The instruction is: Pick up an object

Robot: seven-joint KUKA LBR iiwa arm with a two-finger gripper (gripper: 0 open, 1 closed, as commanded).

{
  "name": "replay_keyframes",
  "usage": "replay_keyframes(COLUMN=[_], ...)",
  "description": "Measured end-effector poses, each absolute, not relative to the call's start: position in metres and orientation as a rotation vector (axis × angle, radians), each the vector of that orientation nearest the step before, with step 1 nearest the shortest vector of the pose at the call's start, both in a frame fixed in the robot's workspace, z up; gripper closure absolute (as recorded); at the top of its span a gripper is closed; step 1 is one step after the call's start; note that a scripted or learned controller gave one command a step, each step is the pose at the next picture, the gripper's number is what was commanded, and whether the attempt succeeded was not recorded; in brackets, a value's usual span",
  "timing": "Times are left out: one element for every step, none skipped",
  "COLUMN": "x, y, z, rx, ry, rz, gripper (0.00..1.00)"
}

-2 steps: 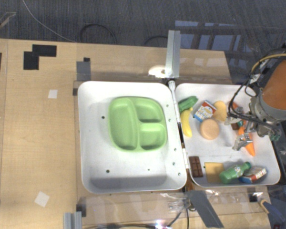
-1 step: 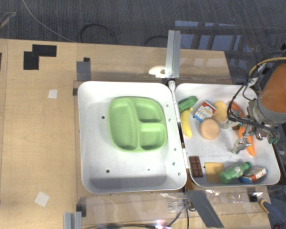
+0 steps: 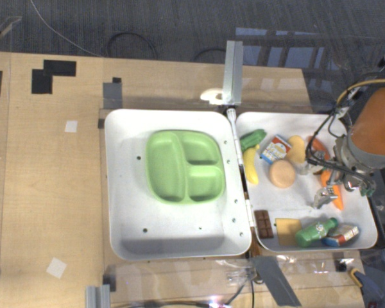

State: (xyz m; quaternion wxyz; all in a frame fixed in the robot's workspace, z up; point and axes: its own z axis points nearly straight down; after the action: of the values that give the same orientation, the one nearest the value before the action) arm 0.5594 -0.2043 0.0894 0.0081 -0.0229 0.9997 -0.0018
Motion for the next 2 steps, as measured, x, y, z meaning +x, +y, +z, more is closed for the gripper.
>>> replay_keyframes(x=[0.5647, 0.5644], y=[-0.2037, -0.2034], z=[0.1051, 0.1045], rx=[-0.079, -0.081], ry=[3.108, 3.109], rz=[-0.013, -0.012], gripper=[1.0, 0.0])
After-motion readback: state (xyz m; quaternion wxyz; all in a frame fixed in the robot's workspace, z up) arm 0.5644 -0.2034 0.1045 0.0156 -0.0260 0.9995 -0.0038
